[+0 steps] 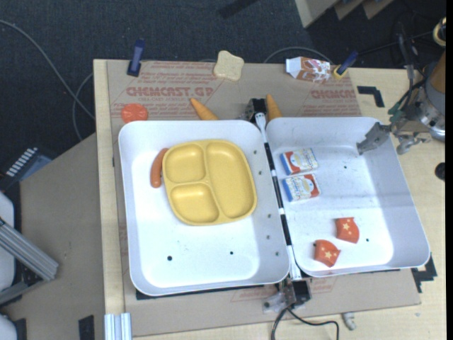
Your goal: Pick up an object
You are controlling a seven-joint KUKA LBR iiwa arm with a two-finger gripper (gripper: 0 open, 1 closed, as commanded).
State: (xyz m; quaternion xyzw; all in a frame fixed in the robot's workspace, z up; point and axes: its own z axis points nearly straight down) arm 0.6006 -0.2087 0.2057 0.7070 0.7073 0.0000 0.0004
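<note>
The right bin holds two small white, blue and red cartons, one above the other, near its left wall. Two red pieces lie near its front: one and a second below-left of it. My gripper hangs over the bin's far right corner, open with nothing between its fingers. It is well apart from the cartons and the red pieces. In the left bin a yellow divided plate rests, with an orange sausage beside its left edge.
Behind the bins on the cardboard lie a bread slice, a carrot, an orange piece, a red disc, a blue clip and a crumpled carton. A black hinge strip separates the bins.
</note>
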